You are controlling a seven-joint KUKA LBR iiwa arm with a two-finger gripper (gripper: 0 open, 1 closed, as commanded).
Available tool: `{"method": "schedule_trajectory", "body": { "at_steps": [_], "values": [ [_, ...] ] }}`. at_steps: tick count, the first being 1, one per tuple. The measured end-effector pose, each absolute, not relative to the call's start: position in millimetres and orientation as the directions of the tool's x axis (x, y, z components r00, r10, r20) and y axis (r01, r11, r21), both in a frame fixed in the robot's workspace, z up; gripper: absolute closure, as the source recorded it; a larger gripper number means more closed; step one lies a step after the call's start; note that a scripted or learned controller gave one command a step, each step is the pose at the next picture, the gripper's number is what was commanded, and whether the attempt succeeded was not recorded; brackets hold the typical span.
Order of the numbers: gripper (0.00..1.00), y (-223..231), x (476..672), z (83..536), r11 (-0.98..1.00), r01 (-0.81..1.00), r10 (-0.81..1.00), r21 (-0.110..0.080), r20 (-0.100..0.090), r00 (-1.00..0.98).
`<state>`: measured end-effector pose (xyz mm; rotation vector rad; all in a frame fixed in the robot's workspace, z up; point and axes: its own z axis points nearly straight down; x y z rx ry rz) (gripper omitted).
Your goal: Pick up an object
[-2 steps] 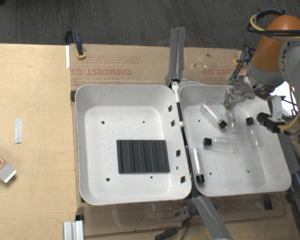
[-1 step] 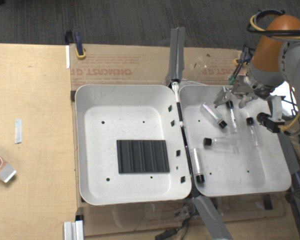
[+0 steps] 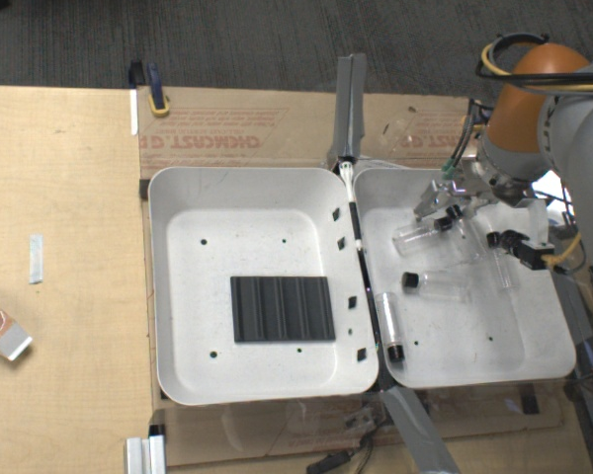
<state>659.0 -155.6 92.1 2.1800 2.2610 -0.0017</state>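
Note:
My gripper (image 3: 441,206) hangs over the far part of the right bin (image 3: 534,358), below the orange band of the arm (image 3: 534,97). Just under and left of it lies a clear plastic piece (image 3: 413,236). A clear vial with a black cap (image 3: 422,282) rests near the bin's middle. Along the bin's left wall lies a clear tube with a black end (image 3: 388,330). In the left bin (image 3: 178,294) a dark ribbed rectangular block (image 3: 282,308) lies flat at the centre. Nothing can be seen between the gripper's tips.
A black clip-like part (image 3: 515,246) sticks out beside the arm over the right bin. A grey post (image 3: 350,107) stands behind the divider between the bins. On the bench to the left lie a small packet (image 3: 2,330) and a grey strip (image 3: 36,260).

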Motion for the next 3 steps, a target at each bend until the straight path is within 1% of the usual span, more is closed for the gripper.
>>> {"method": "schedule_trajectory", "body": {
  "at_steps": [1,2,3],
  "values": [
    [0.0,-167.3,605.2,91.7,0.122,0.993,0.993,-0.001,0.0,-0.122],
    [1.0,-169.0,605.0,100.8,0.118,0.993,0.993,0.0,-0.001,-0.118],
    [1.0,-130.9,652.6,119.4,0.23,0.973,0.973,0.001,-0.001,-0.23]
  ]
}}
